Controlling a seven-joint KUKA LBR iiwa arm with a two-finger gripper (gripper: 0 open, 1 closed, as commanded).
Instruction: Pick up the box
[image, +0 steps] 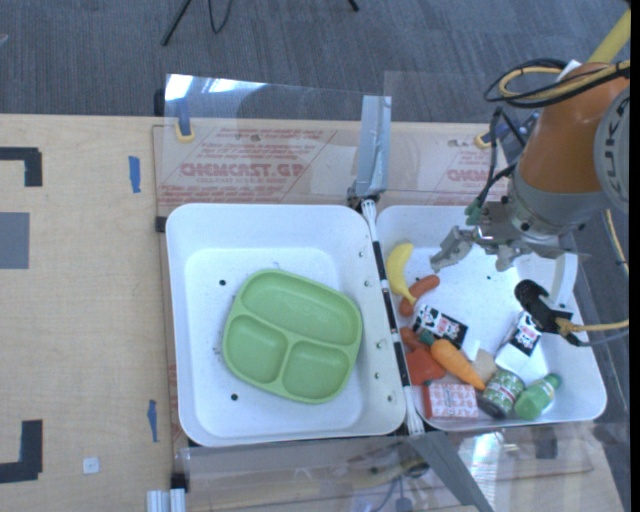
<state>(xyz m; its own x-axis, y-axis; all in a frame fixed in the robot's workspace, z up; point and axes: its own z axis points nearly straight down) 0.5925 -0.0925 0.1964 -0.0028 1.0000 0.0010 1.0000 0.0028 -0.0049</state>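
**Inspector:** Where did the box (451, 400) lie?

**Assistant:** Flat at the front edge of the right bin (590, 395), red and white, jammed among neighbours. A carrot (457, 361) sat just behind it, a tin can (500, 391) touched its right side, and a green bottle (537, 396) lay beyond the can.

**Inspector:** And the jaws (470, 245)?

**Assistant:** Spread open, nothing between them, hanging over the back of that bin, well apart from the box.

**Inspector:** Risks?

**Assistant:** In my judgement, crowding. A finger coming down could strike the carrot or can and shove the box against the bin wall, or close on the wrong item. Two small black-and-white cartons (440, 326) nearby could also be mistaken for the target. The box lay low, offering little edge to pinch.

**Inspector:** Surroundings?

**Assistant:** A banana (399, 268) sat near the divider. The left bin (190, 300) carried a green divided plate (291, 336). The surface (80, 320) was pale wood with blue tape marks; grey carpet (320, 45) lay behind, and clear panels stood at the back.
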